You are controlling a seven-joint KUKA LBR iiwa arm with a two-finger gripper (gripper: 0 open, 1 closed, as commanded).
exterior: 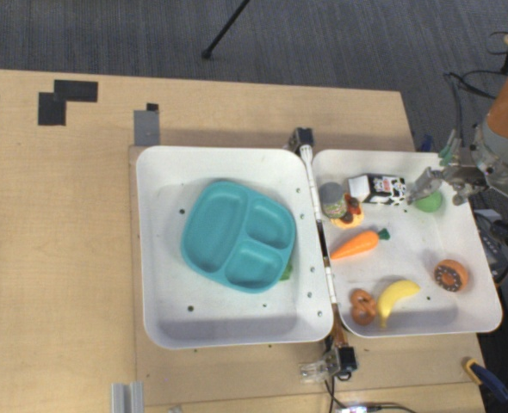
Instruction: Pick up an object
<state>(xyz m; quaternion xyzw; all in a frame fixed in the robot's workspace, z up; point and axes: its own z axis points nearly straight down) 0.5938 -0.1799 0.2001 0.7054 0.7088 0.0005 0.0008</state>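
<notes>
Now tool (437, 185) beside green ball (428, 201).

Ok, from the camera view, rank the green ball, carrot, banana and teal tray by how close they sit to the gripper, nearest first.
1. Green ball: right bin, top, just beside the gripper.
2. Carrot: right bin, middle, toward the divider.
3. Banana: right bin, near its lower edge.
4. Teal tray: left bin, across the divider.
</notes>
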